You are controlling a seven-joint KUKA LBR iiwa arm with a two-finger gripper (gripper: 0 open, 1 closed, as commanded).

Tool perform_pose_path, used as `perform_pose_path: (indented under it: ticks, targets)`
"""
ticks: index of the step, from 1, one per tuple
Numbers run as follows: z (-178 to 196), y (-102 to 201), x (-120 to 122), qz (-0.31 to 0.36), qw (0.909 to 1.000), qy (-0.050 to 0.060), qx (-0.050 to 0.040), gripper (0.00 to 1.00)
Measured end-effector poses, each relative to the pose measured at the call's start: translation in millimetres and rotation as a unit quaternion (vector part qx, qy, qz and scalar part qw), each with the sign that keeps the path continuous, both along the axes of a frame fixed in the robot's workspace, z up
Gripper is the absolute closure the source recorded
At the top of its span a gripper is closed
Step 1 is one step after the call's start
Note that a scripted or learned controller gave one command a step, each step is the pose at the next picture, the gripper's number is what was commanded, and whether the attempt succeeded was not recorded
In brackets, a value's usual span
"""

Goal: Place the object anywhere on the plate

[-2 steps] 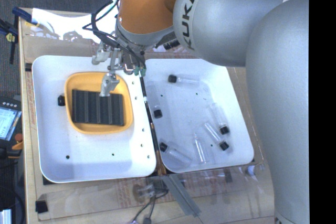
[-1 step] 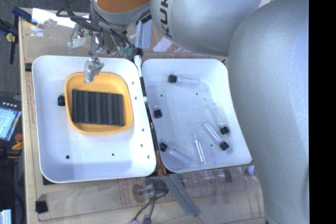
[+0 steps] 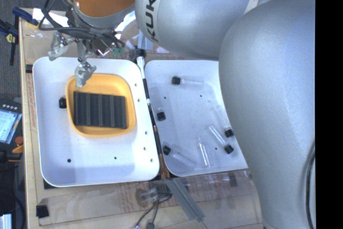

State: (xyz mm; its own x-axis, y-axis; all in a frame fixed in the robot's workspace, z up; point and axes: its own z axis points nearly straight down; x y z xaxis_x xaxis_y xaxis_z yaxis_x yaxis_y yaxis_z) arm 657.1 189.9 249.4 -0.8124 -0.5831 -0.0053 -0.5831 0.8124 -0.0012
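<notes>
- Yellow plate (image 3: pixel 124 85) sits mid left bin (image 3: pixel 48 158), toward the bin's far edge; dark ribbed block (image 3: pixel 101 109) lies flat on the plate's centre, so the task's thing looks already placed.
- Gripper (image 3: pixel 83 73) hangs over the plate's far-left rim, just beside the block's far-left corner; nothing visible between its tips, how far open cannot tell.
- Arm (image 3: pixel 214 13) reaches across the right bin's (image 3: pixel 185 115) far edge, wrist pointing down, orange band above.
- Right bin holds clear vials with black caps (image 3: pixel 176 81), scattered, likely spare pick stock.
</notes>
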Motion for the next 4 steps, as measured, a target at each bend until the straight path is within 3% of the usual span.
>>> perform_pose_path:
  ticks: [1, 2, 4]
  targets:
    - [-26, 29, -1, 0.009, 1.0000, 0.002, -0.0008, 0.00]
    - [-2, 27, -15, -0.016, 0.9999, 0.003, -0.0014, 0.00]
    - [0, 20, -18, -0.037, 0.9993, 0.004, -0.0022, 0.00]
